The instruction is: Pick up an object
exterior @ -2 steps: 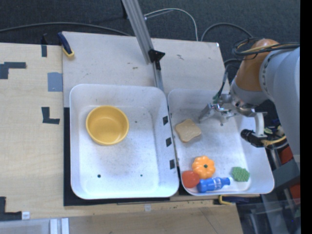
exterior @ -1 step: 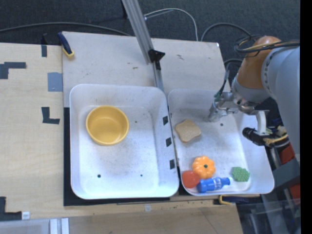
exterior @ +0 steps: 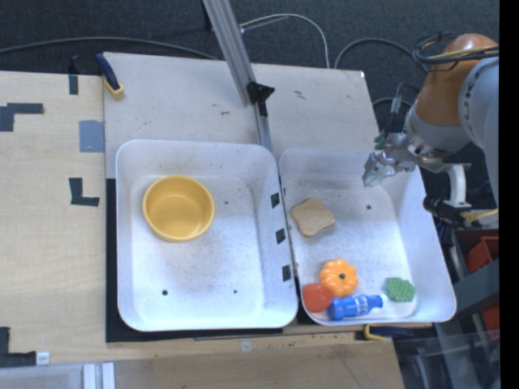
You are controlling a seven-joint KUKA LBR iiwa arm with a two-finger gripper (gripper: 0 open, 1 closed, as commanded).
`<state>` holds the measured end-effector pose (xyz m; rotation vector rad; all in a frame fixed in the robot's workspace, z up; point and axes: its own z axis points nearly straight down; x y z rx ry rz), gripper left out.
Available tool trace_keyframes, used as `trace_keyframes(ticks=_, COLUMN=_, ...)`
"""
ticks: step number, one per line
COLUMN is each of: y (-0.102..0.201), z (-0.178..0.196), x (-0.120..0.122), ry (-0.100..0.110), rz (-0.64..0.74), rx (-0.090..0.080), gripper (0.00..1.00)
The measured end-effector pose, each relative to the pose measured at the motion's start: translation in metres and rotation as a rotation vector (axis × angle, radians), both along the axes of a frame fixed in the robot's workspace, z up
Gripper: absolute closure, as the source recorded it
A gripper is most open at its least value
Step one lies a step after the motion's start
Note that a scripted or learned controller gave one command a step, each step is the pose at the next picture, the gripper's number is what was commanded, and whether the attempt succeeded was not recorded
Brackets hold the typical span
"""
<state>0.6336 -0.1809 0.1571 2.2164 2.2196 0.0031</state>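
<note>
A slice of toast (exterior: 312,216) lies flat on the floor of the right-hand bin (exterior: 422,241), below and to the left of the gripper (exterior: 376,171) and well apart from it. Farther below the gripper, along the bin's near wall, four more items cluster: an orange pumpkin (exterior: 339,275), a red piece (exterior: 316,297) touching the pumpkin's lower left, a blue bottle (exterior: 354,305) lying on its side just under the pumpkin, and a green piece (exterior: 399,288) set off to the bottle's right. The gripper hangs over the bin's upper right corner with nothing visible in it; whether it is open or closed cannot be told from this angle. The grey arm (exterior: 454,96) with its orange band reaches in from the right behind it. Far to the gripper's left, across the divide, the left-hand bin (exterior: 130,241) holds a yellow bowl (exterior: 178,207), upright in its upper left part. A grey pole (exterior: 231,39) slants away above the bins' shared edge.
</note>
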Motion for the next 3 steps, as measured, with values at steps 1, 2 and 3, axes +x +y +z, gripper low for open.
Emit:
trace_keyframes(ticks=1, y=0.005, z=0.044, x=-0.001, ry=0.001, rz=0.0, rx=0.001, gripper=1.0)
trace_keyframes(ticks=2, y=0.004, z=0.087, x=-0.002, ry=0.001, rz=0.0, rx=0.001, gripper=1.0)
trace_keyframes(ticks=3, y=0.055, z=0.094, x=-0.006, ry=0.006, rz=0.005, rx=0.003, gripper=1.0)
